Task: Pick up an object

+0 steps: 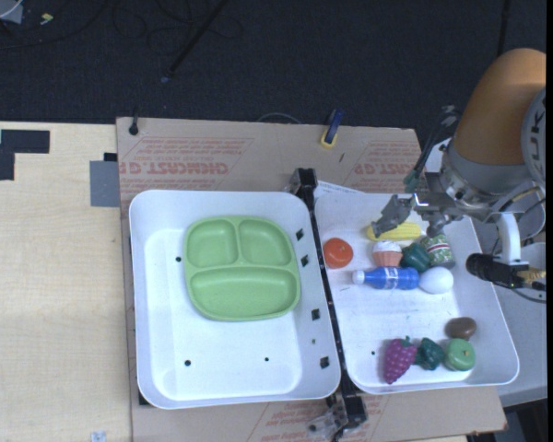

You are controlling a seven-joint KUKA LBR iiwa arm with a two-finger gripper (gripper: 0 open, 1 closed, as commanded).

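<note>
Lying nearest in the right bin (498,362) are purple grapes (397,358), a green toy (459,354) and a brown piece (460,327); beyond them sit a blue bottle (388,278), white egg (436,280) and orange disc (337,251). A green divided plate (241,269) rests in the left bin (157,339). Farther back, the gripper (394,216) hangs just above the yellow corn (398,233), fingers spread, pinching nothing.
</note>
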